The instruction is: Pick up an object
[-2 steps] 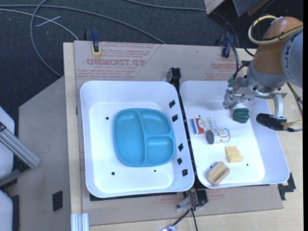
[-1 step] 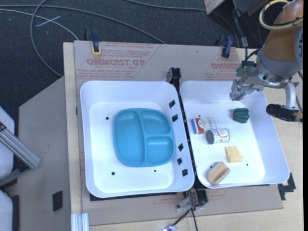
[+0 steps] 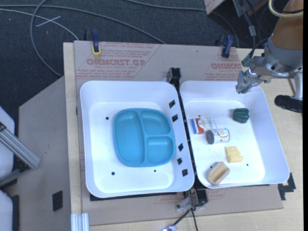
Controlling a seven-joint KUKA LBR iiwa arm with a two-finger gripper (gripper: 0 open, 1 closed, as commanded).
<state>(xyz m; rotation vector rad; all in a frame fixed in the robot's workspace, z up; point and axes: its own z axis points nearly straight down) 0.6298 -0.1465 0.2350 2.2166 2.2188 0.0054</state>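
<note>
hovering at upper right over the right bin [image 3: 269, 129], gripper [image 3: 244, 86] state unclear, nothing picked yet; next: descend onto green object [image 3: 241, 115].

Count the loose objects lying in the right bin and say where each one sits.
4. A dark green piece lies near the far right, a small labelled can at centre-left, a yellow block right of centre, and a tan piece nearest the front rim. None looks hidden.
</note>
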